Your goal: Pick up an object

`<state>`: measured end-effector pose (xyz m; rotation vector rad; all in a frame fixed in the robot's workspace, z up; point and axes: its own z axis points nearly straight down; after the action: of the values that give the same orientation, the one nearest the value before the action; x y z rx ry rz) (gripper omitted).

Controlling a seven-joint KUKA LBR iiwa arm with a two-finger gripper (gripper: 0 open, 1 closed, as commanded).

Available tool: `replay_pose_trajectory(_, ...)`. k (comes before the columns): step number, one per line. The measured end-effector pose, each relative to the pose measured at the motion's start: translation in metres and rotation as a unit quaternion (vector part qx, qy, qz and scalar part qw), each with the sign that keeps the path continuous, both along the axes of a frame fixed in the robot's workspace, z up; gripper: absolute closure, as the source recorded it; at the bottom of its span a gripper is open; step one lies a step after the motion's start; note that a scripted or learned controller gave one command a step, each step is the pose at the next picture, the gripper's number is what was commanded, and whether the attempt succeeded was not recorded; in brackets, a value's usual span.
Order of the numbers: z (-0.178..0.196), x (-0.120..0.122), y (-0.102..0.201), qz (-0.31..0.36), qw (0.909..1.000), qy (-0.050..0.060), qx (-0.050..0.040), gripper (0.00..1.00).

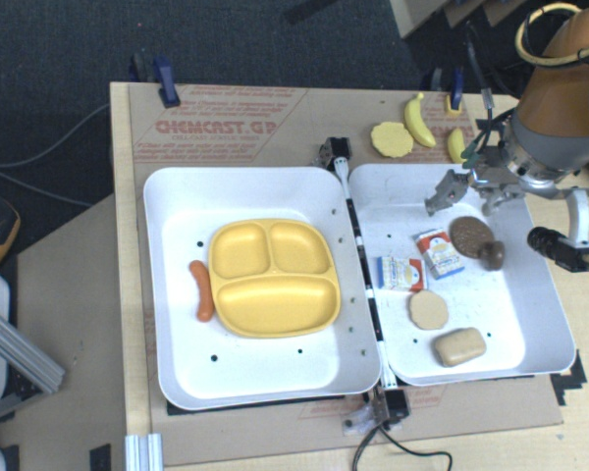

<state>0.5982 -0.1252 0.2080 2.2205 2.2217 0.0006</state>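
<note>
- The gripper (pixel 468 186) hangs over the top part of the right bin (pixel 545 307). Its two fingers look spread apart, and nothing sits between them.
- Many things wait in that bin. A brown round cookie (pixel 469 232) lies just below the gripper, with a small dark lump (pixel 493 254) touching it.
- A red and white carton (pixel 439 254) lies beside the cookie, and a blue and white packet (pixel 399 272) lies next to that.
- Lower down are a tan round cracker (pixel 428 310) and a tan bread roll (pixel 459 346).
- The brown cookie is the nearest thing, so I think it is the best one to try.
- To do it well, the gripper should go straight down with one finger on each side of the cookie.
- The cookie looks flat, so the fingers must get very low, almost to the bin floor, before they close.
- The dark lump and the carton are close by. A finger could bump them and push the cookie away.
- The left bin (pixel 172 292) holds a yellow tray (pixel 272 277) and a little sausage (pixel 202 290). Those are far off, so leave them alone.
</note>
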Motion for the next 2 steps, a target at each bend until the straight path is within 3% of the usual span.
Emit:
replay_pose_trajectory(1, -0.128, 0.015, -0.018, 0.000, 1.0000, -0.001, -0.0007, 0.00)
replay_pose_trajectory(2, -0.111, 0.017, -0.017, 0.000, 1.0000, -0.004, -0.0012, 1.00)
